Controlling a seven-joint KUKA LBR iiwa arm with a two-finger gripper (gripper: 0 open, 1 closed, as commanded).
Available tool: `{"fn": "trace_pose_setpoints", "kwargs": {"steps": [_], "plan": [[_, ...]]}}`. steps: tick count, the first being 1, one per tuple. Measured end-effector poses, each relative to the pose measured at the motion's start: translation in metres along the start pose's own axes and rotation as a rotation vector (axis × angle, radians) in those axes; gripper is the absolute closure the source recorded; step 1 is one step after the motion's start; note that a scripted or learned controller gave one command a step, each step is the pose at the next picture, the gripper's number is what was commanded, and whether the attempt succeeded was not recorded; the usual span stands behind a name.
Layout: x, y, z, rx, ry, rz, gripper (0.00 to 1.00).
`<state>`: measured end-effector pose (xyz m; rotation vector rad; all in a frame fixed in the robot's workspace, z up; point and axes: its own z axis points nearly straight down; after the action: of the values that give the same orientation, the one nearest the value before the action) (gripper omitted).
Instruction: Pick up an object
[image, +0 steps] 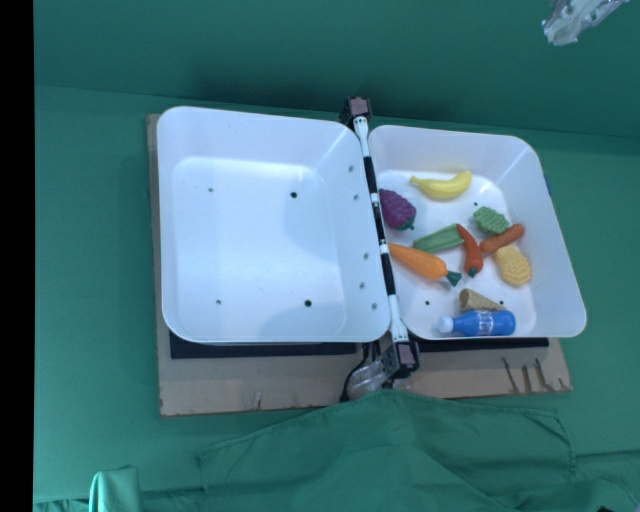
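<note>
The right bin (556, 262) holds several toy foods: a yellow banana (442, 185), a purple grape bunch (396, 208), a green pod (438, 239), a large orange carrot (420, 262), two smaller carrots (471, 250) (502, 238), a green leafy piece (490, 219), a yellow corn cob (513, 266), a tan cone (478, 299) and a blue bottle (480, 323) with a white cap. My gripper (570, 20) hangs at the top right corner, far above and behind the right bin, pale and blurred.
The left bin (200, 140) stands beside the right one, with a black-and-white striped bar (378, 225) between them. Both rest on a cardboard sheet (250, 390). Green cloth (400, 455) bunches along the front edge.
</note>
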<state>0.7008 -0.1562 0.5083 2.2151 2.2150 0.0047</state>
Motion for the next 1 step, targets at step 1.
{"fn": "trace_pose_setpoints", "kwargs": {"steps": [1], "plan": [[-0.0297, -0.0008, 0.0468, 0.014, 0.002, 0.007, 1.00]]}}
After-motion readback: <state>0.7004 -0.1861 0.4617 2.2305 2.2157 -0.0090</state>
